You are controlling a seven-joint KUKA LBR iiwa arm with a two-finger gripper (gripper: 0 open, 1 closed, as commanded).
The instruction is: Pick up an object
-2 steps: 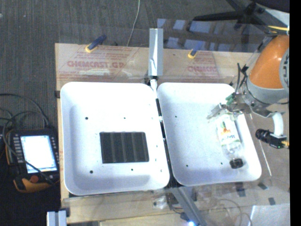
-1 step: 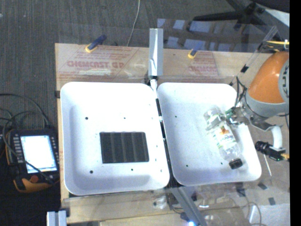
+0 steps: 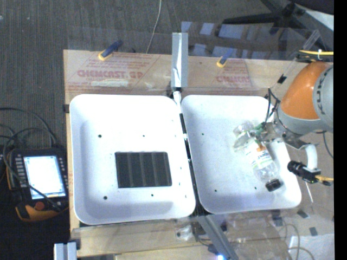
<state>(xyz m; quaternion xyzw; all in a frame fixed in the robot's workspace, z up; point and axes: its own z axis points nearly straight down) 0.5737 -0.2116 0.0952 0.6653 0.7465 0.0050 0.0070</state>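
Where the bench (image 3: 70,80) is not covered, its top is a pale wooden board with faded red printing, and two shallow white bins sit on it side by side. The left bin (image 3: 87,118) holds a dark ribbed rectangular tray (image 3: 143,169) lying flat near its middle. The right bin (image 3: 217,118) holds a clear plastic bottle (image 3: 262,164) with a dark cap, lying on its side in the right part of the bin, the cap pointing toward the near right corner. Just beside its upper end lies a crumpled clear plastic piece (image 3: 244,134).

The arm (image 3: 306,99), grey with an orange band, reaches in from the right over the right bin's edge. The gripper (image 3: 269,130) is just above the upper end of the bottle, but I cannot tell if its fingers are open or closed, and also not if they touch the bottle.

Two yellow clamps (image 3: 110,50) hold the board at its far edge, and a grey upright post (image 3: 179,61) stands between the bins there. The floor around is dark carpet (image 3: 32,37). On it, left of the bench, lies a handheld control pendant (image 3: 40,179) with a bright screen and cables. At the top right the legs of an office chair (image 3: 265,10) are visible.
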